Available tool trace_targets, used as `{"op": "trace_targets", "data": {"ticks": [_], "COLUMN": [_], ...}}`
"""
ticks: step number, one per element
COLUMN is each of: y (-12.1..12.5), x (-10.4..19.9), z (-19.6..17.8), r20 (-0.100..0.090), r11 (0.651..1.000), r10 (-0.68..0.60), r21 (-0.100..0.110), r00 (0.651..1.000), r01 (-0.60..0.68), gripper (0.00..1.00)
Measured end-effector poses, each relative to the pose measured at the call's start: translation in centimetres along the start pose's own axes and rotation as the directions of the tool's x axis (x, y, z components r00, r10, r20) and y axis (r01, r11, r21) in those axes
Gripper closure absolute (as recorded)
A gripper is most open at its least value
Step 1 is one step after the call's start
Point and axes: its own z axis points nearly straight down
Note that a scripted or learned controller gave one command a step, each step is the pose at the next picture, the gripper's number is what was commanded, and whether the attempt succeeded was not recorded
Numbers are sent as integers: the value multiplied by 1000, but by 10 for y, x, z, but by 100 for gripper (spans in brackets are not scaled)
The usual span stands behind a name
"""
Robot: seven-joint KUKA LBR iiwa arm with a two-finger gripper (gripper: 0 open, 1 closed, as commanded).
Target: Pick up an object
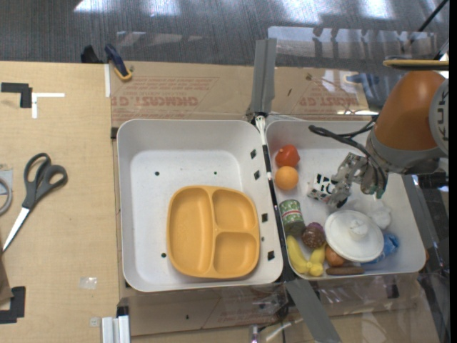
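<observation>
My gripper (pixel 338 194) hangs low over the middle of the right bin (pixel 407 191), coming off the grey arm with the orange band (pixel 410 113). Its tip is right beside a small black-and-white cow toy (pixel 321 187), on the toy's right side; I cannot tell whether they touch. Left of the toy lie an orange ball (pixel 286 178) and a red tomato-like piece (pixel 287 155). In front of the gripper sits a white round lidded bowl (pixel 355 236).
Near the right bin's front lie a green can (pixel 290 211), a purple fruit (pixel 313 235), a yellow banana (pixel 303 255), a brown sausage (pixel 343 269) and a blue item (pixel 390 245). A yellow divided plate (pixel 213 231) fills the left bin (pixel 143 191). Scissors (pixel 32 188) rest on the bench.
</observation>
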Motion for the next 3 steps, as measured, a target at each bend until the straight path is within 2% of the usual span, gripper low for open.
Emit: {"op": "trace_targets", "data": {"ticks": [1,2,3], "y": [-52,22,-41], "x": [1,1,-16], "z": [-118,-68,-248], "r20": [-3,-7,-3], "r11": [960,971,973], "r10": [-281,-238,-230], "r21": [0,-2,0], "r00": [960,971,973], "r01": [281,238,230], "gripper": [100,100,100]}}
